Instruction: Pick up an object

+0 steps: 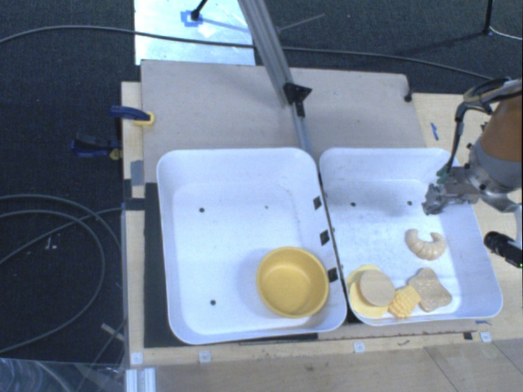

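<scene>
Two white bins on a bench. Left bin (237,178): a yellow bowl (292,281) near its near-right corner. Right bin (384,170): a croissant (426,243) right of centre, and along the near wall a round disc (376,287), a waffle (402,302) and a toast (430,289). The gripper (435,200) hangs just beyond the croissant; whether it is open cannot be told, and nothing shows in its grasp.

A tan wooden bench (245,109) carries two shallow white bins, left (188,178) and right (368,166), touching side by side.
</scene>
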